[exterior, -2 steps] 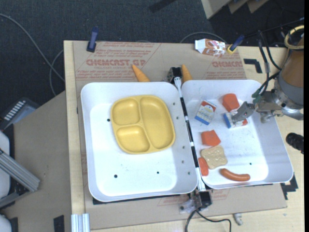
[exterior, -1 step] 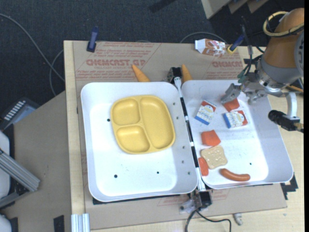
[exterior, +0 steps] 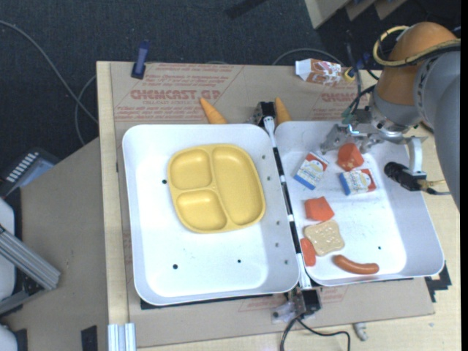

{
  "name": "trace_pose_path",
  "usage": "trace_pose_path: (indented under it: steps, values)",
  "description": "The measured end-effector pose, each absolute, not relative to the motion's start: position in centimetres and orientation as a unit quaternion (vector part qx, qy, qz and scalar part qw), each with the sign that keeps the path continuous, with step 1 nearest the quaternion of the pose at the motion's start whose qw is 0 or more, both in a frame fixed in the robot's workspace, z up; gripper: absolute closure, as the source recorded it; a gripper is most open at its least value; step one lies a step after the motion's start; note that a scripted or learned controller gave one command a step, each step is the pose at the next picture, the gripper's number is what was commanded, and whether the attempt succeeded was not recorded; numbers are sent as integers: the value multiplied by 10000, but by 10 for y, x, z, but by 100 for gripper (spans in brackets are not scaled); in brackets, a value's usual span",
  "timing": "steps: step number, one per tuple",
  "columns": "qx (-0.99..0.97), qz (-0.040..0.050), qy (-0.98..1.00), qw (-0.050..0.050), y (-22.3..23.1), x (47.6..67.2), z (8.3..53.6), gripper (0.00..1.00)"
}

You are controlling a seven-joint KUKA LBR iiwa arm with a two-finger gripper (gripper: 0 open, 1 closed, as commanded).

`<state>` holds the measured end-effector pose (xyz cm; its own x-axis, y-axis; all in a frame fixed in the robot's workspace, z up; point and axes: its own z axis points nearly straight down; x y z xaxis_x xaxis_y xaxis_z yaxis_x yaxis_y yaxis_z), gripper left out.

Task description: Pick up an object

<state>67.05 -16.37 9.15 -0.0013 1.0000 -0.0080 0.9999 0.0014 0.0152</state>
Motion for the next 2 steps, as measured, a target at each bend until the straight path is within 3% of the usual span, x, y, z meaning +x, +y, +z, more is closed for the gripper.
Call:
trace_pose_path:
  steps: [1, 2]
  values:
    - [7063, 9, 7079, 36, -162, 668, 96, 100]
    - [7065, 17, 7078, 16, -104, 668, 180, 100]
